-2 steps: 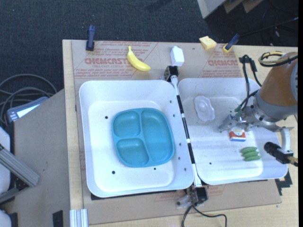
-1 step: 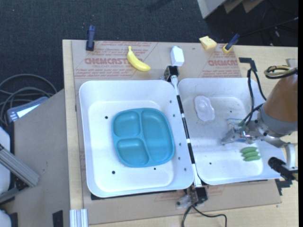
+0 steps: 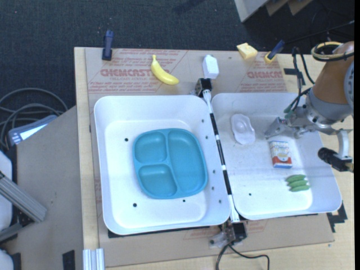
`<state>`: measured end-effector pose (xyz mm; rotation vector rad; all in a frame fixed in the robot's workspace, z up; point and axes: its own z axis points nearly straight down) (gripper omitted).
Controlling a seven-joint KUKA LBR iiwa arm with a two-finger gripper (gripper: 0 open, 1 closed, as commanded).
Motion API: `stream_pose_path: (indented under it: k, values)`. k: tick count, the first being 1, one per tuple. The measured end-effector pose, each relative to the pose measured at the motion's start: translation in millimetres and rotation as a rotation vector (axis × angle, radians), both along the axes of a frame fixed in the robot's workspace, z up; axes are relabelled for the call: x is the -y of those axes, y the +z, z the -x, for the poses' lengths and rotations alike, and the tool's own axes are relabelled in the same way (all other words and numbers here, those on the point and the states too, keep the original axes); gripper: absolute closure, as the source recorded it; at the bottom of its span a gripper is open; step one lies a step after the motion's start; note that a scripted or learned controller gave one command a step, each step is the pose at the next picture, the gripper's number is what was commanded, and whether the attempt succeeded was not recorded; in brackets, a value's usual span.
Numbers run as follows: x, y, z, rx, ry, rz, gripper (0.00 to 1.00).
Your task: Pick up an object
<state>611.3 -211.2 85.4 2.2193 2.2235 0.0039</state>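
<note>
Bench: brown cardboard-covered top [image 3: 129, 75] over dark carpet, with two shallow white plastic bins side by side.
Back edge: yellow plastic toy banana [image 3: 162, 72] lies on the cardboard behind the left white bin [image 3: 112, 151], well outside it.
Left bin contents: a teal three-compartment plastic tray [image 3: 169, 163], sitting flat in the middle.
Right white bin [image 3: 264, 204]: three loose bits, namely a clear crumpled plastic cup-like thing [image 3: 242, 129] near the divider, a small white-and-red carton [image 3: 280, 153] mid-bin, and a green pea-pod toy [image 3: 297, 183] toward the front right.
Arm: grey two-finger gripper [image 3: 277, 129] is low over the right bin, just behind the carton; honestly can't tell if the claw is apart or together.
Best target, I reckon: the carton. Looks light, stiff, flat-sided, so pinch it across the narrow sides. The clear piece seems flimsy and slippery.
</note>
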Motion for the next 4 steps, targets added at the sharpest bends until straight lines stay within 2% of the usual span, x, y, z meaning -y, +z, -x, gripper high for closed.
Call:
stream_pose_path:
  k: [1, 2, 3, 4]
  values:
    - [-46.9, -0.9, 35.2, -0.003, -0.001, 0.001, 0.00]
    - [6.5, 0.1, -46.0, -0.004, 0.003, -0.010, 0.00]
    - [-60.5, -0.9, 9.8, -0.002, 0.000, 0.001, 0.00]
    - [-38.6, -0.9, 51.8, -0.003, -0.003, 0.001, 0.00]
